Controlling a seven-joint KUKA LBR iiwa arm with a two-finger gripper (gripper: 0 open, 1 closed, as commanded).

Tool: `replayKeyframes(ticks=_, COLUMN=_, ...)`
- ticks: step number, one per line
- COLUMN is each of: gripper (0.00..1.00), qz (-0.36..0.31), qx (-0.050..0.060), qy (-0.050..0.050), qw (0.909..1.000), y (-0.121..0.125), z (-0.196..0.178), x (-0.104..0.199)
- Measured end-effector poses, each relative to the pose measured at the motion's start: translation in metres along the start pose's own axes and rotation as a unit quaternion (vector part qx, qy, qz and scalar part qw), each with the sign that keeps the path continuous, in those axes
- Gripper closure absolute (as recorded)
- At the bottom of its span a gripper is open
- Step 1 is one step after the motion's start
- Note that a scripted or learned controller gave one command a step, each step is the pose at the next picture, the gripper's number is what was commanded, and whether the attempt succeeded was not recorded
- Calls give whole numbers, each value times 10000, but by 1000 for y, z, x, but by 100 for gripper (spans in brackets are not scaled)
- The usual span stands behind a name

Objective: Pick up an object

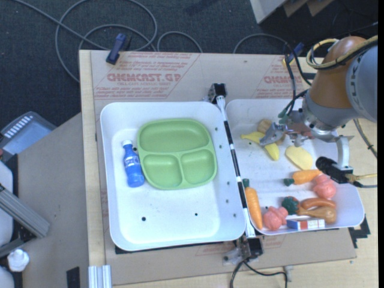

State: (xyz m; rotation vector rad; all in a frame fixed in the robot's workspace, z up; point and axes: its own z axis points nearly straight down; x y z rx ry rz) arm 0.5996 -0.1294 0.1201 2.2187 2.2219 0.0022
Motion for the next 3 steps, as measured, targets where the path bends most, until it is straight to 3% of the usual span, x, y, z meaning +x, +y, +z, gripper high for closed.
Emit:
replayKeyframes(ticks=1, gripper=0, qz=2, qx=12, qy=0, qw=10000, y=12, z=36, x=-3)
replayKeyframes(ticks=2, gripper=100, qz=-2, qx=1, qy=-8, qw=10000, y=13, z=26, x=-3)
replayKeyframes(ticks=3, gripper=100, qz=-2, qx=-4, qy=-3, qw=10000, y=66, z=-66, x=40)
